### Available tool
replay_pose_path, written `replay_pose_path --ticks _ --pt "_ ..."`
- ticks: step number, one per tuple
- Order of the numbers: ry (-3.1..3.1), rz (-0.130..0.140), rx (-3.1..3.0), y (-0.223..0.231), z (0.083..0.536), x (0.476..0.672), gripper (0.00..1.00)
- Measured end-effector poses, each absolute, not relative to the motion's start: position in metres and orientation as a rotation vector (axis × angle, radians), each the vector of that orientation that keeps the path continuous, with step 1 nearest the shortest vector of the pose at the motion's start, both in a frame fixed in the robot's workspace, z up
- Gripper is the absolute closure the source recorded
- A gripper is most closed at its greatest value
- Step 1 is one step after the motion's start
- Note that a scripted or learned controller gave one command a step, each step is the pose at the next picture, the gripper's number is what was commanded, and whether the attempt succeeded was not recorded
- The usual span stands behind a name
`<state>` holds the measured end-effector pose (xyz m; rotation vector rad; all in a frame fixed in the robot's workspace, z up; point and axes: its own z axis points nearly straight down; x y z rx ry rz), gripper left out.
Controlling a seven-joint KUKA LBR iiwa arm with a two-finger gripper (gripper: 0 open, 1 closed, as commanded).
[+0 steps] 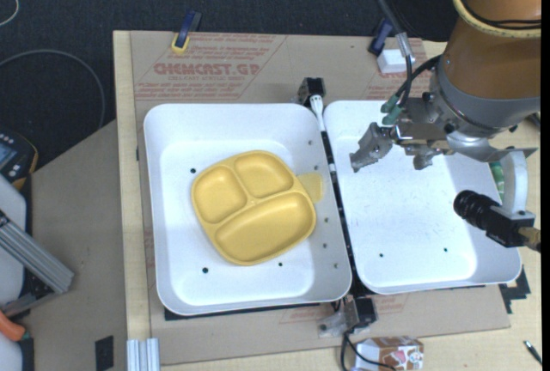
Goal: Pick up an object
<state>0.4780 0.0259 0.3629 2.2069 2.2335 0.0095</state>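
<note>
Tool (371, 148) hangs right of centre, grip state we cannot tell; yellow plate (253, 206) lies lower left, long axis slanting.

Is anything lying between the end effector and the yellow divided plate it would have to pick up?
No object does. The end effector hangs over the right bin, and the yellow divided plate lies in the left bin. Between them are just the two bins' adjoining rims and bare white floor.

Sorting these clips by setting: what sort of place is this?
Probably a robot lab bench: a robot arm over two white bins, loose cables, and one yellow divided plate as a test item.
</note>
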Motion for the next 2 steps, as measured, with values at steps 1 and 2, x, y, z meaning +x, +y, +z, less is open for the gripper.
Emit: replay_pose_path --ticks 1,2 --pt "2.221 0.005 2.218 0.02 0.37 0.48 1.0" --pt "2.228 0.009 2.211 0.086 0.409 0.48 1.0"
